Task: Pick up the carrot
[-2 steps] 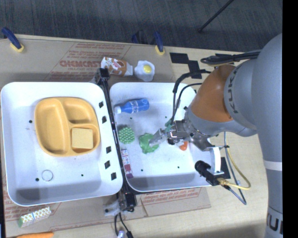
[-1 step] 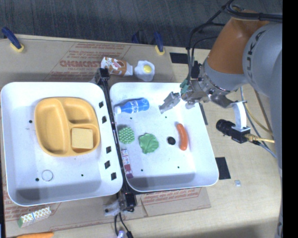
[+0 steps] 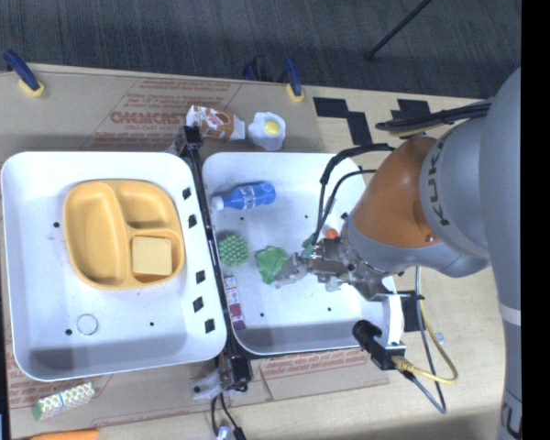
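My gripper point(image 3: 304, 266) is low in the right bin point(image 3: 293, 333), at the end of the grey arm with the orange band. It sits right beside a green leafy toy point(image 3: 271, 262), touching or nearly touching its right edge. An orange sliver point(image 3: 66, 434) that may be the carrot lies outside the bins at the bottom left edge of the view, far from the gripper. A small orange spot point(image 3: 331, 235) shows just behind the gripper, and I cannot tell what it is. The arm hides the right part of this bin.
The right bin also holds a blue bottle point(image 3: 246, 196) and a round green textured toy point(image 3: 232, 248). In the left bin point(image 3: 37, 337) a yellow divided plate point(image 3: 96, 218) bears a tan block point(image 3: 152, 256). A brown packet point(image 3: 211, 122) and a white-yellow toy point(image 3: 268, 129) lie behind the bins.
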Controlling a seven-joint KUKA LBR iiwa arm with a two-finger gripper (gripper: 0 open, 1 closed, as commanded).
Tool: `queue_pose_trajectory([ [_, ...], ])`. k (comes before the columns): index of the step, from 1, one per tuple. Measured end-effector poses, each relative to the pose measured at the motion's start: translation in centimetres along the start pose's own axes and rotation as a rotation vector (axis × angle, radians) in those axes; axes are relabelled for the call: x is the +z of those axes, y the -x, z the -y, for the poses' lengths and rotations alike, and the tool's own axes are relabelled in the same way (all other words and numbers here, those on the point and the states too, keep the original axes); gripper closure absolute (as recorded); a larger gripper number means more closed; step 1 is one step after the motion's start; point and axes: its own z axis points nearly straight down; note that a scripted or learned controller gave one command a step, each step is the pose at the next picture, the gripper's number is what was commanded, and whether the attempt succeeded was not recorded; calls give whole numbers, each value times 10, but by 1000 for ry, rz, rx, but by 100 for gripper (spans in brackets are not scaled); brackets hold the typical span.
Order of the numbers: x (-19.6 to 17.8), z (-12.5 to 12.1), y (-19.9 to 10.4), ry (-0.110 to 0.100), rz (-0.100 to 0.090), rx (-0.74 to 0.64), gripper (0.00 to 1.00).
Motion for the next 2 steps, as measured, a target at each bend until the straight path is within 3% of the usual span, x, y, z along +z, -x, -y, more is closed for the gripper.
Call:
queue_pose_trajectory([
  [1,-25,-81,51,5,2,-120,0],
  [2,62,-77,42,5,0,99,0],
])
